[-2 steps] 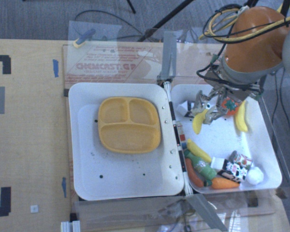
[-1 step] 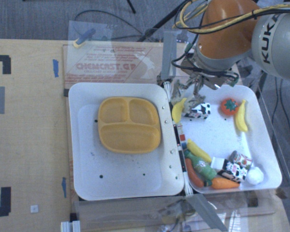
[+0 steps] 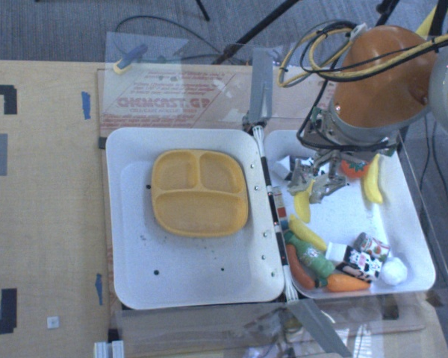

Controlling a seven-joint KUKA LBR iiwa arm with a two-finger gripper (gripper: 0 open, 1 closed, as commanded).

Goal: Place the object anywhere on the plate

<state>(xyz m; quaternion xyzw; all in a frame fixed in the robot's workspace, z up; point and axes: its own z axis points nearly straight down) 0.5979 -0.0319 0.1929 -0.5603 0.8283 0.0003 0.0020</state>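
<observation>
Gripper (image 3: 317, 179) low in the right bin (image 3: 414, 222)

Its finger spread: cannot tell. The yellow divided plate (image 3: 199, 192) lies in the left bin (image 3: 127, 259).

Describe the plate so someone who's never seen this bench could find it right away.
Find the two white bins side by side and take the left bin. The plate lies in its upper half: a yellow-orange, rounded-square plate split into three compartments, the sole item in that bin.
</observation>
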